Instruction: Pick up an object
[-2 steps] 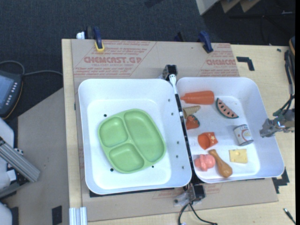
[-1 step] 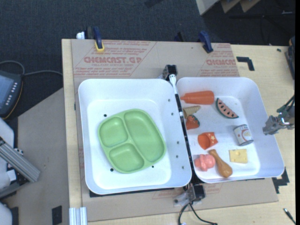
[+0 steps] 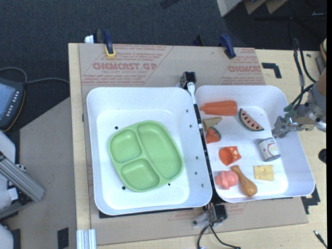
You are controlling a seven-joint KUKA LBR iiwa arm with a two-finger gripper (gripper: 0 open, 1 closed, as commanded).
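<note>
gripper (image 3: 284, 122) sits at the right bin's (image 3: 298, 162) far edge, nothing visibly between its fingers, can't tell apart or together, small can (image 3: 268, 149) just below it, watermelon slice (image 3: 250, 120) to its left, green tray (image 3: 146, 155) in the left bin (image 3: 98, 139).

My arm (image 3: 322, 90) runs off the right edge, most of it cut away. My tool (image 3: 284, 124) is too small to read its fingers. The can's (image 3: 268, 149) label is illegible.
</note>
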